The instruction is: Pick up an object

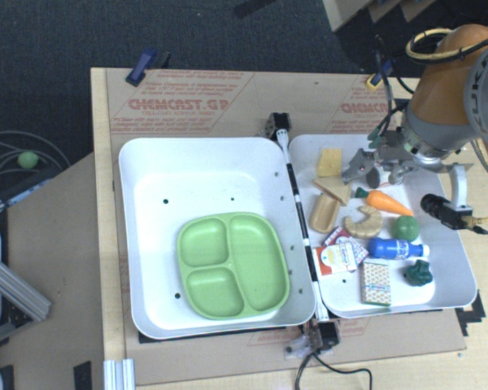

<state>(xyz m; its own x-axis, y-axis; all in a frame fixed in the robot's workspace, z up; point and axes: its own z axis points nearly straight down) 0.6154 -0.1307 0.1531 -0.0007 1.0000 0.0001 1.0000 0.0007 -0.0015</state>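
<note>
The right bin (455,266) holds several small items. Among them are a yellow cheese wedge (329,162), an orange carrot (386,202), a tan bread roll (324,214), a beige curved piece (363,222) and a green ball (405,228). A blue bottle (397,249), a red and white packet (342,256), a patterned box (375,283) and a dark green broccoli piece (419,274) lie there too. My gripper (376,167) hangs low over the bin's far part, just above the carrot's leafy end and right of the cheese wedge.
In the left bin (146,177) lies a light green divided plate (232,263), toward the near side. The orange-banded arm (447,96) comes in over the right bin's far right corner. Cables trail at the arm's right.
</note>
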